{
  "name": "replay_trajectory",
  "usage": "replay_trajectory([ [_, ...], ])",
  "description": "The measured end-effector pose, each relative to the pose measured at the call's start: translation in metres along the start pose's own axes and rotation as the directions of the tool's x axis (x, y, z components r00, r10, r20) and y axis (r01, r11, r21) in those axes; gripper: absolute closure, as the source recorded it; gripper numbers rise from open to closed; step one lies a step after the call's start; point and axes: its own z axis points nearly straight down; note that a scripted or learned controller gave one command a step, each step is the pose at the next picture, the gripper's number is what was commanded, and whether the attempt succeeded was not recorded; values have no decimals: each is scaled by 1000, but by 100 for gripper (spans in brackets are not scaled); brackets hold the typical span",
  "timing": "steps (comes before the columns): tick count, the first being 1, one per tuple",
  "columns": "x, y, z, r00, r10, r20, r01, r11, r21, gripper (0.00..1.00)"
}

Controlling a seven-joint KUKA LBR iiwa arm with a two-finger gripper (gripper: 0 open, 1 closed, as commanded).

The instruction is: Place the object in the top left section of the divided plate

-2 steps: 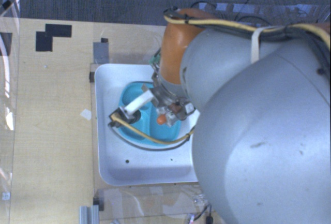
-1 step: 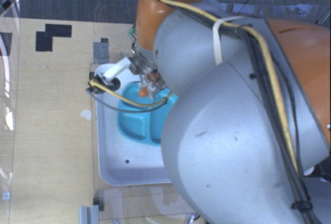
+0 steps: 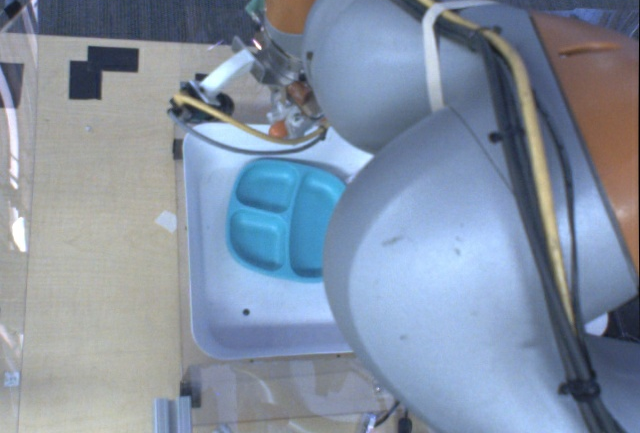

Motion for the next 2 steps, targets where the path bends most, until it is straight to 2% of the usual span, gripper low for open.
replay_trajectory([
  [1, -42, -26, 109, 954, 300, 3, -300, 954, 0, 100],
  [2, -114, 11, 65, 962, 272, 5, -272, 962, -3, 100],
])
